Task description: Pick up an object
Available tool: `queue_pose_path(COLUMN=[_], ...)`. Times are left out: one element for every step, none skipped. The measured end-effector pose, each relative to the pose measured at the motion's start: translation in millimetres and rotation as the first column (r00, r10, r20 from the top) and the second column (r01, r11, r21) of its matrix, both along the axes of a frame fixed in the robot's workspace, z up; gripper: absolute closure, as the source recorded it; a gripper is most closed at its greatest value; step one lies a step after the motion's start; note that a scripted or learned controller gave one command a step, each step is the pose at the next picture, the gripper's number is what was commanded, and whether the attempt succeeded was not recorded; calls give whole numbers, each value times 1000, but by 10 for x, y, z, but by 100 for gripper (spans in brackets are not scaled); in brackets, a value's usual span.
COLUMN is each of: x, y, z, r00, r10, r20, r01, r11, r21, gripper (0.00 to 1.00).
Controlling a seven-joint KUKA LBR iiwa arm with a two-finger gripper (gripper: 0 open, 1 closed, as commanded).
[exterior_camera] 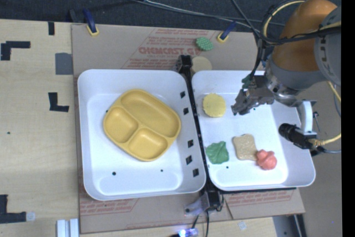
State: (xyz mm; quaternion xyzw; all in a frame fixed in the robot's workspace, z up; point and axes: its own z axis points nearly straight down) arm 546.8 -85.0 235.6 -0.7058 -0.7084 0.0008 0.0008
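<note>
My gripper (242, 106) hangs over the right bin (288, 177), just right of a round yellow piece (214, 105). Nothing shows between its dark fingers. Near the bin's front lie a green leafy piece (217, 152), a tan bread-shaped piece (244, 146) and a red piece (266, 159), all apart from the gripper.
The left bin (94, 175) holds a yellow divided tray (141, 124). A black divider (191, 114) runs between the bins. A small green item (203, 43) lies on the cardboard behind the bins. Cables hang near the arm's orange band (302, 30).
</note>
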Motion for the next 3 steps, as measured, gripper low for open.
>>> queue_pose_path(x=[-16,-107,-24], y=[607,1133,1740], z=[48,42,46], r00=[1000,1000,1000], r10=[3,3,4], r20=[1,0,1], r01=[-3,-3,-4], r11=[1000,1000,1000], r21=[1,0,1], gripper=[100,100,100])
